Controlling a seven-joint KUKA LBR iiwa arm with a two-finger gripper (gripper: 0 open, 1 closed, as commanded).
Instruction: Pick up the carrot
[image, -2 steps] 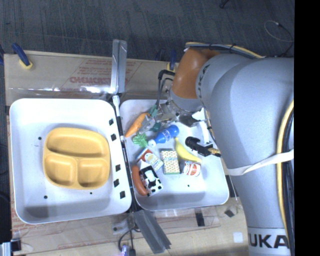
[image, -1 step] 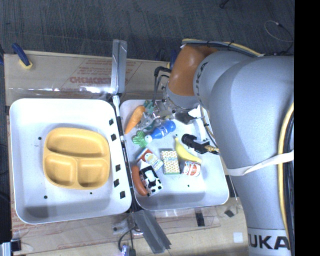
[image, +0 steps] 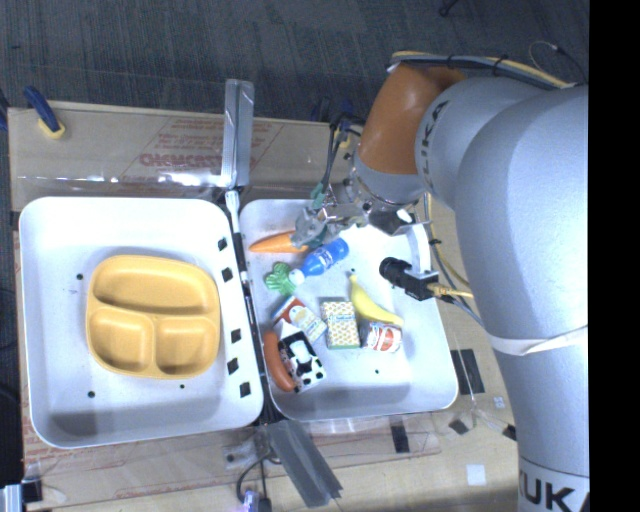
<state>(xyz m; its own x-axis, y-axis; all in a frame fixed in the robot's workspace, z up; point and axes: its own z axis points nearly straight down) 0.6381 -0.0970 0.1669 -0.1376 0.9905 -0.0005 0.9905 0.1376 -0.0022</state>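
**Reaching into the right bin, gripper over the carrot's end**

Reaching in from the right, the grey arm (image: 500, 190) bends its orange band above the wrist toward the far left corner of the right bin (image: 425, 385). The gripper (image: 313, 228) sits low there, right at the thick end of the carrot (image: 270, 242), which lies flat along the bin's far left side, its tip pointing toward the divider between the bins. Whether the gripper is spread or closed cannot be told; the metal parts blur together, and no part of the carrot is clearly seen between them.

Just beside the gripper lies a blue bottle (image: 322, 258), tilted, with a green toy (image: 280, 277) at its lower left. Nearer the middle rest a banana (image: 370, 303), a small patterned box (image: 340, 322), a red-and-white can (image: 383, 338) and a sausage (image: 277, 362) along the left wall.

The left bin (image: 50, 400) holds a yellow compartment tray (image: 152, 313).
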